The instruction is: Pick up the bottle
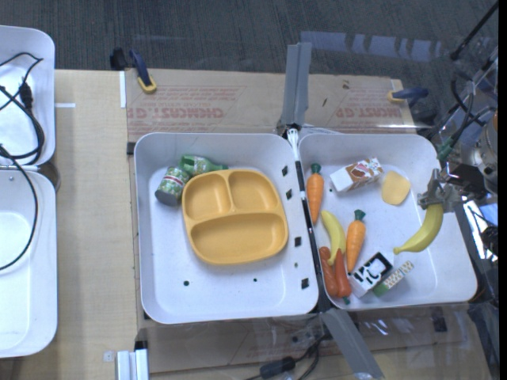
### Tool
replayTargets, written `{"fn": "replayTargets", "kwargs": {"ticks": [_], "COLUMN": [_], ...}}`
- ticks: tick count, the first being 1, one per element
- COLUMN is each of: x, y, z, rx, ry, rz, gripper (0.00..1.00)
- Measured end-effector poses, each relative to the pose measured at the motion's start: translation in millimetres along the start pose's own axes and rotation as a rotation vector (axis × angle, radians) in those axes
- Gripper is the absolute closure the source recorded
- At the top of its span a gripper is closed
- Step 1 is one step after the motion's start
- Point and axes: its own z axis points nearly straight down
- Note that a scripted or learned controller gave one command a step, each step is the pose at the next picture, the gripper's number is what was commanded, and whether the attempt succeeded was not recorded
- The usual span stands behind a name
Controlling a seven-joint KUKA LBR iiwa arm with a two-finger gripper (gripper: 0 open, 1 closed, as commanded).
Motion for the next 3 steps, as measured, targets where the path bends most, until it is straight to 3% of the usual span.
{"fn": "replayTargets", "kwargs": {"ticks": [1,2,3], "x": [-61.6,-85.7,-83.0], "y": [6.7,12.9,30.6], "z": [72.3,114.1,52.6], "rx": [0.006,0.006,0.0], "ry": [0.0,0.0,0.001], "rz": [0.265,0.405,-0.141], "gripper": [1.0,1.0,1.0]}}
